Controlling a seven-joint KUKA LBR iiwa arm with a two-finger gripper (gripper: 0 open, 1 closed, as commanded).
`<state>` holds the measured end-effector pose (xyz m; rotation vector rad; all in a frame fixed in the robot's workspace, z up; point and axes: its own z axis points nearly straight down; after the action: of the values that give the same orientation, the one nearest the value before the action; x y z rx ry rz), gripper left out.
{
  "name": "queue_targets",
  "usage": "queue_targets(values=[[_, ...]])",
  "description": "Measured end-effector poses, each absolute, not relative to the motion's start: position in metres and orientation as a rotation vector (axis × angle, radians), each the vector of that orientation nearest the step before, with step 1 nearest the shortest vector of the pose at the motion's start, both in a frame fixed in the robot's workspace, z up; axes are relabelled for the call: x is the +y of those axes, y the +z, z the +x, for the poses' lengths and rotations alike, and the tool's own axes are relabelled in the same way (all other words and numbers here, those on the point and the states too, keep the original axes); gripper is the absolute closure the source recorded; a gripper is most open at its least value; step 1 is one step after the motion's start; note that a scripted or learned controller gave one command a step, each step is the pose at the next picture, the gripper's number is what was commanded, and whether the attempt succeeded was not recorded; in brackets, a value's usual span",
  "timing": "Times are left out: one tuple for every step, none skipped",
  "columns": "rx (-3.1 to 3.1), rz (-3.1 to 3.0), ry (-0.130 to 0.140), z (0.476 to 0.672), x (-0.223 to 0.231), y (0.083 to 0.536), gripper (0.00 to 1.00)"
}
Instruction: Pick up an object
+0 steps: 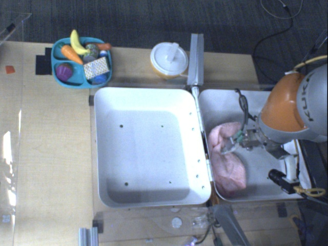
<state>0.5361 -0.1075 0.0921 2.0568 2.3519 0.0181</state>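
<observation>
Gripper (231, 143) seemingly clenched on pink cloth (226, 160) in right bin (225, 100); arm (294, 106) reads "KU".

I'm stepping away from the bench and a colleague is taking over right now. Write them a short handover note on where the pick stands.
Gripper: down in the right bin, at the pink cloth, on its upper right part. I cannot tell whether the fingers are open or shut, or whether they have the cloth.
Things: the pink cloth lies bunched against the right bin's left wall. The left bin is beside it.
Done: the arm has reached the cloth.
Left: confirm a grip, then lift; the cloth looks to be lying on the bin floor, not raised.
Off to the side: a blue tray of toy food and a white lidded cup on the bench.
</observation>
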Motion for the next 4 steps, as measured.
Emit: queue_targets(values=[[2.311, 2.106, 0.021, 0.535, -0.111, 0.092, 0.0], [2.325, 2.091, 0.017, 0.611, -0.108, 0.091, 0.0], [2.343, 2.067, 0.016, 0.578, -0.095, 0.092, 0.0], [2.457, 1.924, 0.017, 0.533, -0.097, 0.093, 0.0]])
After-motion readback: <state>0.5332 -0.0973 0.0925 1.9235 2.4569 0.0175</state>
